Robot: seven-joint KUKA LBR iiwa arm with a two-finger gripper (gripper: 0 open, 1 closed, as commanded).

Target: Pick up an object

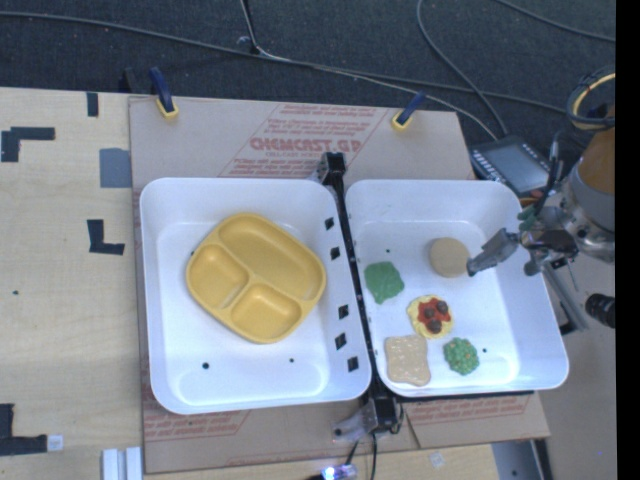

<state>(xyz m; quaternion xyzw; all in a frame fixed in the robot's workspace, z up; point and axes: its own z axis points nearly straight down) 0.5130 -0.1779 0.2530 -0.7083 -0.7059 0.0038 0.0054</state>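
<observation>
Approach step, by the look of it: nothing lifted yet, gripper (490, 255) reaching in from the right edge of the frame over the right bin (515, 298), just beside the beige round piece (449, 256) lying in the upper middle of that bin. Fingers hard to read at this slant, dark against the white floor and seen nearly side-on; cannot tell whether spread or closed, and nothing visibly held between them. Likely target, judging by closeness: that beige round piece, immediately left of the fingertip, possibly touching, though the view is too coarse to be sure. Other candidates lower in the same bin: green leafy piece (383, 280) to the lower left of the beige one, near the divider; yellow disc with red topping (431, 315) below it; tan flat slice (407, 359) at the bottom; small green clump (461, 355) at lower right. All well apart from the gripper compared with the beige one. Next move calling for a short shift leftward to centre over the round piece, a descent to the bin floor, a firm close around its sides, then a straight lift. Left bin (160, 298) taken up by a yellow divided tray (256, 277), far from the gripper.
</observation>
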